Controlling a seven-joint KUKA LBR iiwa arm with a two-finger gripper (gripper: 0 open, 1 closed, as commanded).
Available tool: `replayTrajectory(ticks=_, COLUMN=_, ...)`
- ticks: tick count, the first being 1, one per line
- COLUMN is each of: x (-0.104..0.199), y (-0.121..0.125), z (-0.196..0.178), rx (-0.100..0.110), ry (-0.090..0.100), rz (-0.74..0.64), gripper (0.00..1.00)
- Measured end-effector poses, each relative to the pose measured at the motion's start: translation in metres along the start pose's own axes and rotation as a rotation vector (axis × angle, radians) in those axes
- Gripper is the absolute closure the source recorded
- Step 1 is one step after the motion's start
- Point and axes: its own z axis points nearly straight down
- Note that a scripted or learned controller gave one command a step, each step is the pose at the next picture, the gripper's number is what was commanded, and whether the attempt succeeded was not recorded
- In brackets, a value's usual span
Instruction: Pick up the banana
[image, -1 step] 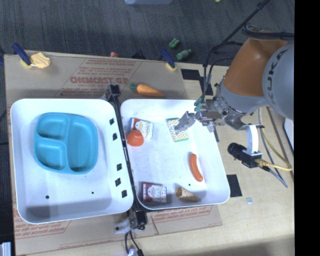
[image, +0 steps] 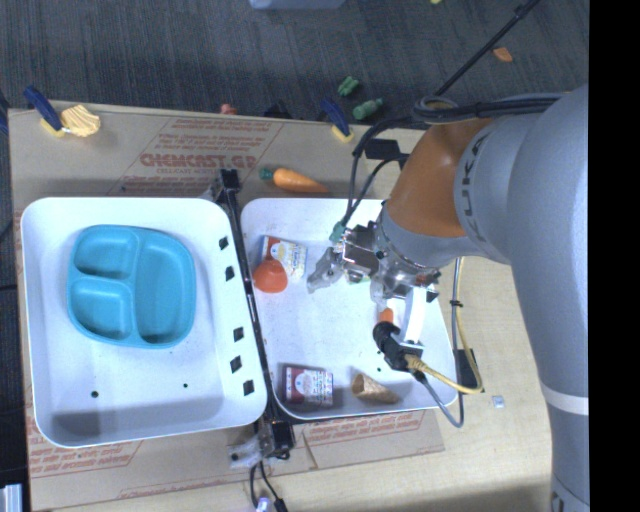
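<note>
The bench is covered with brown cardboard printed in red, and dark ribbed flooring runs beyond it. The left bin holds a blue divided plate. In the right bin the gripper hangs low beside a small carton and an orange-red piece. Whether the pincer is apart or together I cannot tell. Nor can I tell where the banana lies. A carrot rests on the cardboard behind the right bin.
</note>
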Motion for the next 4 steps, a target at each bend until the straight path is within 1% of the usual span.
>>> replayTrajectory(ticks=1, x=0.078, y=-0.047, z=0.013, rx=0.001, ry=0.001, rz=0.38, gripper=0.0)
replayTrajectory(ticks=2, x=0.036, y=-0.073, z=0.014, rx=-0.001, ry=0.0, rz=0.323, gripper=0.0)
replayTrajectory(ticks=3, x=0.045, y=-0.076, z=0.013, rx=0.0, ry=0.0, rz=-0.03, gripper=0.0)
replayTrajectory(ticks=4, x=0.056, y=-0.079, z=0.013, rx=0.0, ry=0.0, rz=-0.349, gripper=0.0)
